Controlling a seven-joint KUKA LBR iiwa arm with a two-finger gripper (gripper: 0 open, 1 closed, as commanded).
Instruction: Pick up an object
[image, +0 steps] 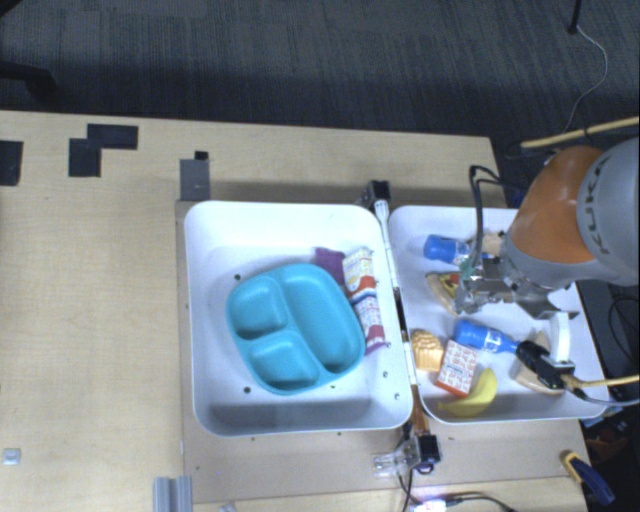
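- Left of the gripper (480, 290), across the divider, the left bin (205, 300) holds a blue divided plate (295, 328), the biggest item, stiff and too broad to take except by its rim.
- Around the gripper, the right bin (405, 228) holds the smaller clutter.
- Just below the gripper lies a blue bottle (484, 338) on its side; I judge it light, rigid and slick (likely to roll), best pinched across its middle.
- Further below, a banana (478, 396) looks soft and curved.
- Below and left, a small card box (459, 368) lies flat, hard to get under.
- The gripper hangs low over the clutter; I cannot tell how it is set.
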